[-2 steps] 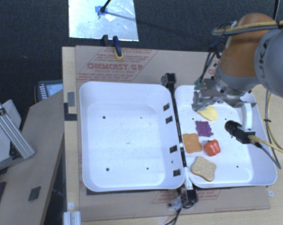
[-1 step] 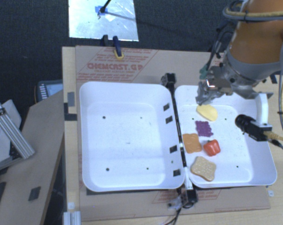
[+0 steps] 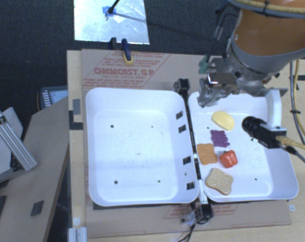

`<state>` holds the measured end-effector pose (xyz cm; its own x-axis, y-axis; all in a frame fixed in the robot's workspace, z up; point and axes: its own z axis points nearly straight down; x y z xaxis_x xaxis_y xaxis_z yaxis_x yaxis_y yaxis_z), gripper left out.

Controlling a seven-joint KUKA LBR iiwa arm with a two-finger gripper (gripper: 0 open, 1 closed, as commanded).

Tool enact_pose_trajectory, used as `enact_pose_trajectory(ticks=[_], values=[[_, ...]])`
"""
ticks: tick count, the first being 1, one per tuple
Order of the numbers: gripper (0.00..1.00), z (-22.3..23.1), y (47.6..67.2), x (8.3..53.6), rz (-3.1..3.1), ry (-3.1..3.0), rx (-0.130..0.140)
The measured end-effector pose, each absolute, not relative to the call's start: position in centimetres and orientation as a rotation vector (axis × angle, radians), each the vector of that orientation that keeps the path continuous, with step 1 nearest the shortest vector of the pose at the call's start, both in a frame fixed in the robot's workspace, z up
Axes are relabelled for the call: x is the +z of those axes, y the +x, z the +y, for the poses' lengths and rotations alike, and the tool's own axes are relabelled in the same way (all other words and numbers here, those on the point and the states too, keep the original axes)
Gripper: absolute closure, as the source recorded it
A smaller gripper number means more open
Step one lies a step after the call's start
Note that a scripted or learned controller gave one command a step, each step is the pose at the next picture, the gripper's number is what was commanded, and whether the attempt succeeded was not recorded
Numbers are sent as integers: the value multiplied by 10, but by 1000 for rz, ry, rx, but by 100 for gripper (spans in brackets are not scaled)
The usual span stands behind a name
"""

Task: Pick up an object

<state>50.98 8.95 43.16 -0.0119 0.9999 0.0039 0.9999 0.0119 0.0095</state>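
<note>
1. In the right bin, five items lie grouped toward its left side: yellow piece, purple cluster, orange piece, red piece, toast slice.
2. Gripper hangs at the bin's far-left corner, near the yellow piece; whether it is open or closed cannot be told.
3. Recommendation: target the yellow piece, which lies apart from its neighbours; descend centred and vertical.

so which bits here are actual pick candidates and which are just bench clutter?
Pick candidates, all in the right bin:
- yellow piece
- purple grapes
- orange slab
- red piece
- toast slice
- gripper, over that bin's far-left corner

Just lying about:
- left bin
- cardboard sheet
- silver plate
- yellow-and-blue clamp
</note>
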Motion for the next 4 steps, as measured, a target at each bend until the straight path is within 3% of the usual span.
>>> enact_pose_trajectory(ticks=[1,2,3,4], values=[[100,3,486,403,2213,2228,-1],[100,82,487,425,2234,2208,8],[100,113,508,449,2227,2212,9],[100,116,485,326,2227,2225,-15]])
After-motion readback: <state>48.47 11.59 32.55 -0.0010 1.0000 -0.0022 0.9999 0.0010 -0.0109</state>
